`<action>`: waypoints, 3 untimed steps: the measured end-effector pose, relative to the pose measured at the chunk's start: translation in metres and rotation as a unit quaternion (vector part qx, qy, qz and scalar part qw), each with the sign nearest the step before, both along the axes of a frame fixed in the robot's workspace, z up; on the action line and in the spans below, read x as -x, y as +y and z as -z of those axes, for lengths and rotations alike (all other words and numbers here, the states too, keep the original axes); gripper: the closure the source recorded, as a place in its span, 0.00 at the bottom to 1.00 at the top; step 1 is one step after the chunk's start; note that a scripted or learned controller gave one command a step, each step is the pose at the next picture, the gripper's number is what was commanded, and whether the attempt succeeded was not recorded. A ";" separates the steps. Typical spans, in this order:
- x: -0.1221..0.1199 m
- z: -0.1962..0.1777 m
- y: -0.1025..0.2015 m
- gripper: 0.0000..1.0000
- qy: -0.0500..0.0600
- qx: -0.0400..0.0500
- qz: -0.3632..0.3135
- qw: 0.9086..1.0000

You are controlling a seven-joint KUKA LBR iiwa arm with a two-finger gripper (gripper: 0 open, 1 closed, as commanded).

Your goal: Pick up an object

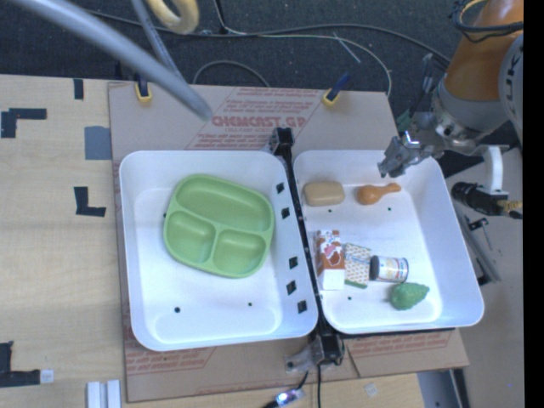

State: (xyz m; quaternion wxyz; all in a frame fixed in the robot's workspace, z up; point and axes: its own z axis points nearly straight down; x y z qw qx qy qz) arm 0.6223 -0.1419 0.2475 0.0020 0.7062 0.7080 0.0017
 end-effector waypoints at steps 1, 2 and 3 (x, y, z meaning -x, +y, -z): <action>0.013 0.010 0.056 1.00 0.004 -0.001 -0.001 1.000; 0.018 0.003 0.112 1.00 0.003 -0.001 -0.002 1.000; 0.011 0.010 0.168 1.00 0.004 -0.001 -0.002 1.000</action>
